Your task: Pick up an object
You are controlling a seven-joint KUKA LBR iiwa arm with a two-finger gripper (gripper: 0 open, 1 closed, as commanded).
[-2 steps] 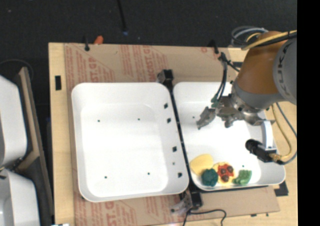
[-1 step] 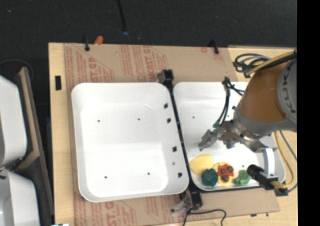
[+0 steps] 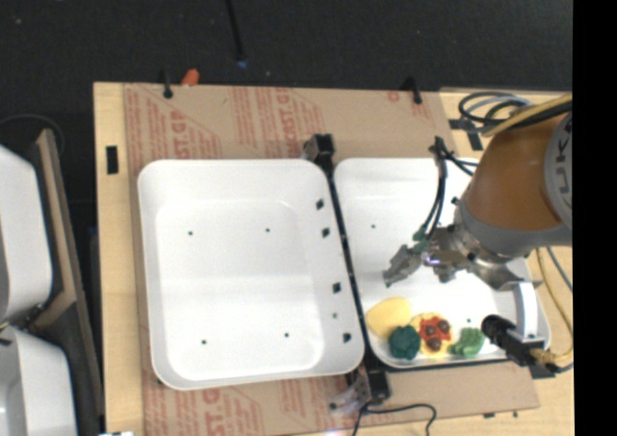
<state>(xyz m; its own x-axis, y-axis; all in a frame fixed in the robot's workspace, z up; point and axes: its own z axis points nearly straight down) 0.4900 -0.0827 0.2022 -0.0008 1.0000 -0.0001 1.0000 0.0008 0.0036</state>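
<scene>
Gripper [image 3: 405,265] over right bin [image 3: 386,188], fingers spread, nothing held. Yellow [image 3: 387,313], teal [image 3: 404,341], red-orange [image 3: 435,330], green [image 3: 469,341] toys along bin's near edge.

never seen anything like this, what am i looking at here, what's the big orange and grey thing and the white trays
This is one picture from a camera fixed above a workbench, looking down at a slant. The big grey and orange shape on the right is a robot arm reaching in. At its end is its grasping tool, hanging above the right shallow white bin. Nothing is visible between its fingers.

Beside it sits the left shallow white bin. Both rest on a cardboard sheet on the bench.

In the right bin's near corner lies a cluster of small items: a yellow rounded object, a dark teal lump, a red and yellow toy and a small green piece. The arm's job is to pick one up.
</scene>
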